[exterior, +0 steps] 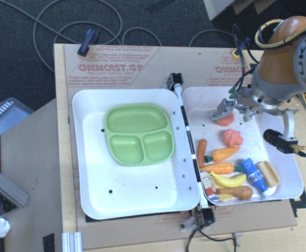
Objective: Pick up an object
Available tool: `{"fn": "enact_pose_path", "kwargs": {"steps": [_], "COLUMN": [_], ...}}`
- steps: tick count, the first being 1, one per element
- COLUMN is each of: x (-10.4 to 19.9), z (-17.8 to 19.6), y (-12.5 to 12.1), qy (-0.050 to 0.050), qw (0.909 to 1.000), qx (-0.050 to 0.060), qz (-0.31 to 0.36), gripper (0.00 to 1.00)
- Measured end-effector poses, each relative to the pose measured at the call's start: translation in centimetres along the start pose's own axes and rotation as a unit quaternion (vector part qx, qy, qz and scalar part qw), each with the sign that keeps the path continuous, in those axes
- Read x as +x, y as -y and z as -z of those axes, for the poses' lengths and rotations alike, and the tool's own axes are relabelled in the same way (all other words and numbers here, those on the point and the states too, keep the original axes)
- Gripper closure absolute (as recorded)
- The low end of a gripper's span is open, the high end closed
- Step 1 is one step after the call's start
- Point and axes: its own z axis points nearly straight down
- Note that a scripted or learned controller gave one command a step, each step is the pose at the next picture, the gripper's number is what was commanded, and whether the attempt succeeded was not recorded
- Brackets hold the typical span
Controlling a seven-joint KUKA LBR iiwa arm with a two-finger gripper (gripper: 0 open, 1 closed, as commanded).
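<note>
Over the right bin (297,185), near its far end, the gripper (225,111) is hanging low, its fingers closing around a salmon-red piece (225,120) that is resting on the bin floor. Nearer the camera in that bin, these items are lying close together: a pink lumpy piece (232,137), two carrots (225,154), a hot dog (201,151), a banana (229,180), a blue bottle (254,175) and a bread roll (268,173). Sitting in the left bin (84,156) is a green divided plate (139,133).
</note>
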Motion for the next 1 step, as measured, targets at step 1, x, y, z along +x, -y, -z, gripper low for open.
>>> {"fn": "enact_pose_path", "kwargs": {"steps": [1], "x": [-5.04], "z": [-9.11], "y": [3.89], "qy": [0.000], "qw": [1.0000], "qx": [0.001], "qz": [0.000], "gripper": [0.00]}}
